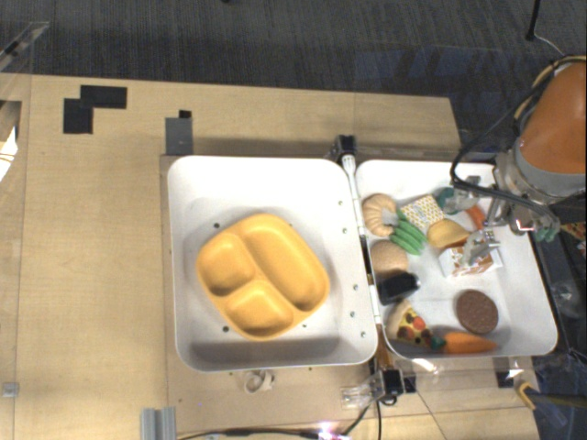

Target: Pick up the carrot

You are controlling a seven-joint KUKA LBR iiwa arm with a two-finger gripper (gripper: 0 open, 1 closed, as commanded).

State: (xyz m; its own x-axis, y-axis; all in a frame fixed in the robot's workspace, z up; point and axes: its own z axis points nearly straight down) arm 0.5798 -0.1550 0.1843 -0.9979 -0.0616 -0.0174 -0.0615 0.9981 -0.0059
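From above the bench, two shallow white bins sit side by side. The left bin [183, 246] carries a yellow divided plate [262, 274] with three hollows, lying a little toward the bin's front and tilted askew to its walls. The right bin [537, 273] is crowded. The carrot [466, 343] lies flat along the front edge of that bin, orange, its length running left to right, just beside a small multicoloured toy [415, 326] in the front left corner. A round brown disc [478, 311] rests close behind the carrot. Along the left wall sit a tan ridged shell-like piece [378, 214], a green ridged piece [409, 236], a pale brown lump [389, 261] and a black block [398, 287]. Nearer the middle lie a patterned card [424, 213] and a yellow wedge [448, 235].

The arm [555, 136] comes in at the bin's back right corner, its orange band showing. The gripper [481, 236] hangs over the middle of the bin, well apart from the carrot, above a white packet [470, 262]. Whether its claw is apart or together I cannot tell from here.
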